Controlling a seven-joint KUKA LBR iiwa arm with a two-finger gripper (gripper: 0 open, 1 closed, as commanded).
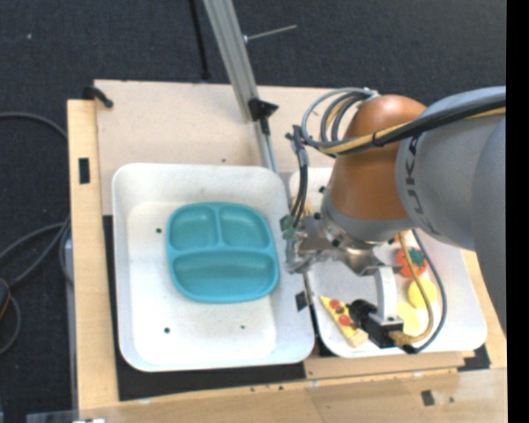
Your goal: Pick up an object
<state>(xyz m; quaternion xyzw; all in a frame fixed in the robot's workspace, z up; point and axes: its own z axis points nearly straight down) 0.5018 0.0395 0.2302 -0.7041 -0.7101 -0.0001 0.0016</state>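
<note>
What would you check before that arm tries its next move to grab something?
1. Something to grab: ok. A teal divided plate lies in the left bin; a yellow toy lies in the right bin.
2. Gripper over a target: not ok. The gripper sits by the seam between bins.
3. Anything held: cannot tell.
4. Right bin in sight: not ok. The arm covers much of it.

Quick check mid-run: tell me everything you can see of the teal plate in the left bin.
The plate is a teal rounded rectangle, plastic by its look, split by raised ridges into three compartments: two small ones on the far side and one wide one nearer the camera. All three look empty. It lies flat, right side up, turned slightly askew, near the middle of the left bin, resting on its white floor. No other item lies on it.
</note>
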